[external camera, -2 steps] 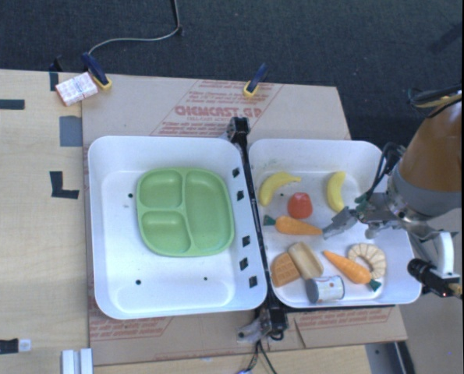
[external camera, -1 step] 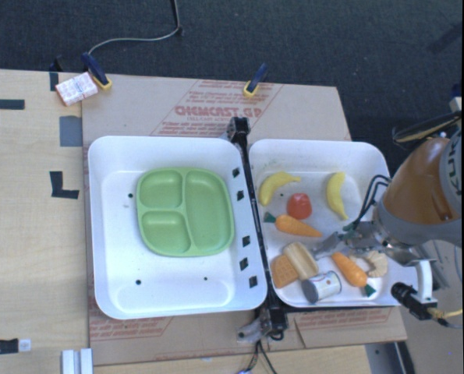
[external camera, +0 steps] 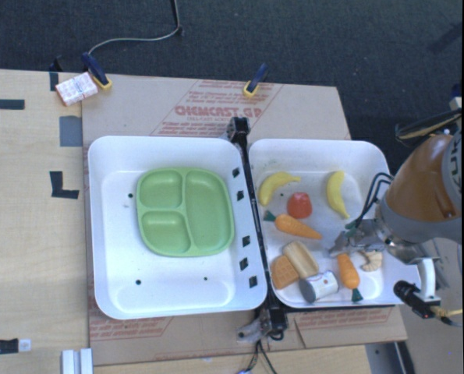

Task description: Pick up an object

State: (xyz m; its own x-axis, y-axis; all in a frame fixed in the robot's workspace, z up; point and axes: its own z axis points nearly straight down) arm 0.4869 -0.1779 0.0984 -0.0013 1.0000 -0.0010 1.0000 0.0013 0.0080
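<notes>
Two shallow white bins sit side by side on a sheet of brown cardboard (external camera: 208, 107) in the middle of the frame. The left bin (external camera: 107, 209) holds a green divided plate (external camera: 186, 212), lying flat slightly above the bin's centre. The right bin (external camera: 372, 158) holds toy food: a banana (external camera: 277, 184) at its upper left, a second banana (external camera: 337, 192) to the right of it standing nearly upright in the frame, and a red tomato-like piece (external camera: 299, 205) between and just below them. A carrot (external camera: 296, 226) lies slanted just below the tomato. Lower down, a bread roll (external camera: 300, 259) rests beside a round brown cookie-like piece (external camera: 284, 272), with a grey and white can (external camera: 319, 286) lying just right of them near the bin's lower rim. A second, smaller carrot (external camera: 348, 271) lies near the lower right. The arm (external camera: 423, 185) enters from the right edge, its orange band over the bin's right rim, and the gripper (external camera: 359, 240) hangs low over the lower right part of the right bin, just above the smaller carrot and next to a pale small thing (external camera: 371, 261) too blurred to name. Whether the gripper is spread or closed cannot be told from here, and nothing can be seen held in it.
</notes>
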